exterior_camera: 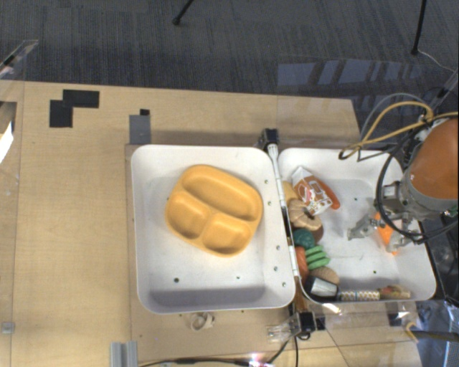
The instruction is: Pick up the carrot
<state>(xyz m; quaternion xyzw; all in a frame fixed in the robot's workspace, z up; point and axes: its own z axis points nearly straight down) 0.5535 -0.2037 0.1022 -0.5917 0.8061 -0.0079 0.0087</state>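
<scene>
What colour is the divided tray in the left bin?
Yellow-orange, seen in the camera view: the divided tray lies in the left bin.

Dark grey carpet floor (215, 43) across top, faint ribbed pattern; two thin black stand legs (185, 12) crossing it at upper edge; light wooden bench (64, 236) filling lower part; black angular markings (72, 106) on bench at upper left; clear plastic sheet (18, 54) glinting at bench's left corner; even, soft lighting.

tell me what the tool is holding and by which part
Cannot be told for sure: a small orange thing, perhaps the carrot, sits at the tool in the right bin, the hold unclear.
</scene>
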